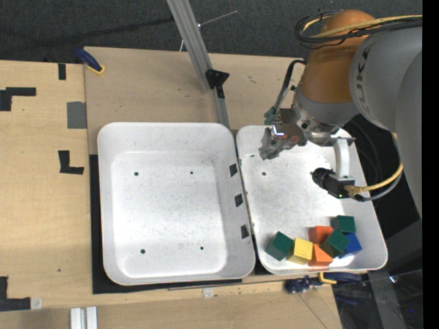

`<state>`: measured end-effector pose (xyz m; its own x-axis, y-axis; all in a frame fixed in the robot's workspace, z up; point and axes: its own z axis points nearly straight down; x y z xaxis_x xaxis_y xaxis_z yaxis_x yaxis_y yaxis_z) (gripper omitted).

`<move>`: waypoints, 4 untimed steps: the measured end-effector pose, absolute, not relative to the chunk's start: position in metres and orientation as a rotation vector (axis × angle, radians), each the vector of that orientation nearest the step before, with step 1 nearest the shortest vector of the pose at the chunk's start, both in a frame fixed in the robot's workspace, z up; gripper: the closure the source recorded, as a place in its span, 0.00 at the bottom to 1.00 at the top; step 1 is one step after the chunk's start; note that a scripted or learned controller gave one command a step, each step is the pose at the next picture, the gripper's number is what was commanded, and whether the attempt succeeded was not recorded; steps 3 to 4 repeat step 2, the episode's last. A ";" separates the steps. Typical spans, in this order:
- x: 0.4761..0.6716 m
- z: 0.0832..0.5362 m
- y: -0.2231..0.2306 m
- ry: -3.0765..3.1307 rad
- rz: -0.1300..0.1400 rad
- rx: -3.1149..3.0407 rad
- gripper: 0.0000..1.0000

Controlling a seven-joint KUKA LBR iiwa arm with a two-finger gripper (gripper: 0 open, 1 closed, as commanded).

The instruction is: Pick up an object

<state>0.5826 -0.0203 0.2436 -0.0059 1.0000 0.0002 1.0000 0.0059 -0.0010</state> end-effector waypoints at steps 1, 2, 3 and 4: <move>0.599 0.234 0.026 -2.227 0.001 -2.214 1.00; 0.600 0.231 0.088 -2.228 0.001 -2.211 1.00; 0.600 0.231 0.088 -2.228 0.001 -2.211 1.00; 0.600 0.231 0.088 -2.228 0.001 -2.211 1.00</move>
